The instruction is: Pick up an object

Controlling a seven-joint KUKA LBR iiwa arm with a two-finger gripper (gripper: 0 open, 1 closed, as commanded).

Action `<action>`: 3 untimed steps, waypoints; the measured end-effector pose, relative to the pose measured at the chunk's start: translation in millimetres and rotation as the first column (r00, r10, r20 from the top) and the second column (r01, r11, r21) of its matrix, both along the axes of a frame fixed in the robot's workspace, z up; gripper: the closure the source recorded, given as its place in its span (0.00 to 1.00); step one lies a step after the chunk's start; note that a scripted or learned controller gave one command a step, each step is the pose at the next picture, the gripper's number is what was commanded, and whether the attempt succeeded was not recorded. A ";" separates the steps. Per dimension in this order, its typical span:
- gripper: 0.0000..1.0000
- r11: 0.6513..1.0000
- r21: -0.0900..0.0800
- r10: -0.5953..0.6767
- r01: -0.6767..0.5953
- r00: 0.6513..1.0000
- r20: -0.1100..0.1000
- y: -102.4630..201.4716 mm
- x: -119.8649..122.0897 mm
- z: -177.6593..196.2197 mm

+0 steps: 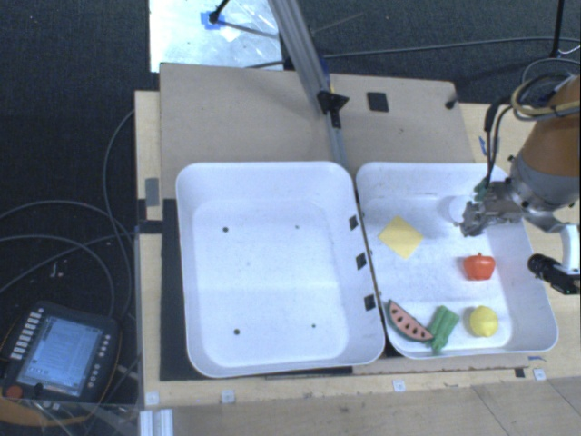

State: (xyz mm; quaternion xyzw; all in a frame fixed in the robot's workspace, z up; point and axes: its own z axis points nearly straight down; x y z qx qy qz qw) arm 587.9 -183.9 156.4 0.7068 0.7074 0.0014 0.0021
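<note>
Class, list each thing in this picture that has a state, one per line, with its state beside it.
gripper: hovering over the right bin, nothing seen held
yellow slice: lying flat in the right bin
tomato: resting upright, stem up
watermelon slice: lying against the bin's near wall
green vegetable: lying beside the watermelon slice
lemon: resting loose

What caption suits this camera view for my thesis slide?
KUKA gripper above right bin holding yellow slice, tomato, lemon, watermelon wedge, green vegetable.

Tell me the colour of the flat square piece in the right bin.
Yellow. The flat square piece shows plainly in the camera view, lying tilted like a diamond.
</note>
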 end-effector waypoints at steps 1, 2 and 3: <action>1.00 1.000 0.000 0.000 0.000 1.000 -0.001 4.0 -2.1 43.7; 1.00 1.000 0.001 0.000 0.000 1.000 -0.004 4.0 -1.8 44.8; 1.00 1.000 0.002 0.005 -0.005 1.000 -0.004 64.4 11.6 43.4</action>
